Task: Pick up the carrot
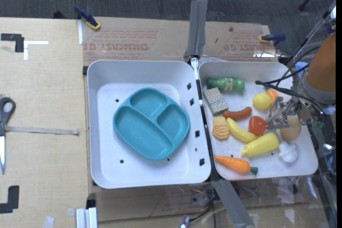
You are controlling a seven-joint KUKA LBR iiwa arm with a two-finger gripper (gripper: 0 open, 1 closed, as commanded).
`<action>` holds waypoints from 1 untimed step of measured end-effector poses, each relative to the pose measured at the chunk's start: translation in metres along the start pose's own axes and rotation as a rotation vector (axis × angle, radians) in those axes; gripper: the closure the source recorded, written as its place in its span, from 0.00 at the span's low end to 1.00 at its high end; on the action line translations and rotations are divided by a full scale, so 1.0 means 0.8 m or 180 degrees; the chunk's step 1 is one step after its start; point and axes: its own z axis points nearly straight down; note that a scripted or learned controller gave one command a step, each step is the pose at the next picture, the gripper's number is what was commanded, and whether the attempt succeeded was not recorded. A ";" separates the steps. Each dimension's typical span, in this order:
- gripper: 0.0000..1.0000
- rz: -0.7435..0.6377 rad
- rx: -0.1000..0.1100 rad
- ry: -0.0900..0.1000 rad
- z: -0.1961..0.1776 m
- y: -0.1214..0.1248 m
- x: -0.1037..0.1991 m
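The hand [279,114] hangs low at three o'clock in the right white bin [307,167], over the red tomato [257,124] and a tan, egg-shaped piece [291,131]; whether it is open or closed I cannot tell through the cables. It seems poised above the clutter rather than the target. The orange plastic carrot with a green tip [234,164] lies well apart, toward seven o'clock near the front wall, beyond the yellow squash-shaped toy [260,145]. The blue divided plate [152,123] sits in the left bin [99,131].
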 end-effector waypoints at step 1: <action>1.00 -0.0201 0.0012 0.0020 -0.076 0.047 -0.061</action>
